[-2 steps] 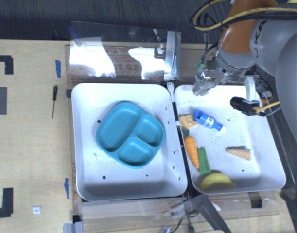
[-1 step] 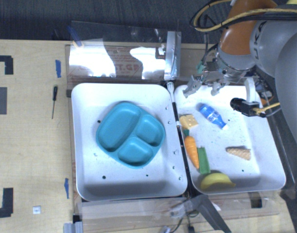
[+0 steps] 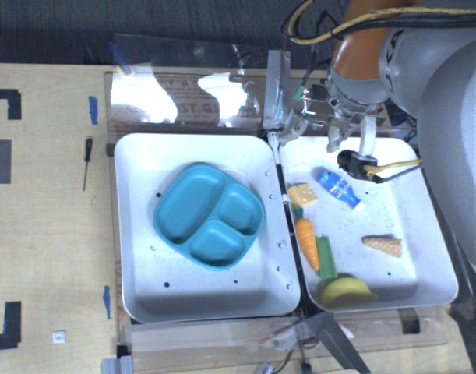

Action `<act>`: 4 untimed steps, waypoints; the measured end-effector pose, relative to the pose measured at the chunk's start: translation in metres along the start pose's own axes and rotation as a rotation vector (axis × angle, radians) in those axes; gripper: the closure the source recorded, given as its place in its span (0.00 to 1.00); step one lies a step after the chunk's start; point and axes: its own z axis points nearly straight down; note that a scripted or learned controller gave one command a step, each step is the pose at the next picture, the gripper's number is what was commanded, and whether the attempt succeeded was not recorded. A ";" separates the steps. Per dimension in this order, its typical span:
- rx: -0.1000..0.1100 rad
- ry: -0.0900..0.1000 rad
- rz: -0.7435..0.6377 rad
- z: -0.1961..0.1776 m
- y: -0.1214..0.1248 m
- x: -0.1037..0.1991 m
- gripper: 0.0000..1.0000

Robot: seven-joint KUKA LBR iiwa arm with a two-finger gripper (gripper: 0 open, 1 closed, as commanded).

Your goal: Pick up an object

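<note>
**Gripper poised over the upper part of the right bin, nothing in its grasp**

Camera view. The wooden bench (image 3: 43,232) carries two shallow white bins side by side. The left bin (image 3: 128,209), at the centre of the frame, holds a blue divided plate (image 3: 209,215) lying flat. The right bin (image 3: 413,201) holds the loose objects the task can choose among:
- A blue packet (image 3: 338,187) lies in its upper middle.
- A pale yellow block (image 3: 302,195) lies just left of the packet, near the wall shared by the two bins.
- Below the block, a carrot (image 3: 306,242) lies along that wall, with a green stick (image 3: 326,257) just beside it on the right.
- A yellow-green fruit (image 3: 345,289) sits at the bin's lower edge, close to the end of the stick.
- A tan wedge (image 3: 382,245) lies apart from the others, toward the lower right.

A glaring clear panel (image 3: 191,92) runs across the frame above the bins. A thin dark tool (image 3: 87,160) lies on the bench at the left.

The grey arm (image 3: 432,68) enters from the upper right, its orange band (image 3: 374,22) at the top of the frame. The gripper (image 3: 350,140) points downward over the upper part of the right bin, just above the blue packet in the frame. Its fingers (image 3: 333,139) are spread apart with nothing between them. Whether the fingertips touch the bin floor cannot be told.
</note>
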 end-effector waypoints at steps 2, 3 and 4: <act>0.007 -0.002 -0.045 0.021 -0.050 -0.073 0.00; -0.003 0.000 -0.042 0.116 -0.034 -0.109 0.00; -0.005 0.000 -0.042 0.107 -0.033 -0.109 1.00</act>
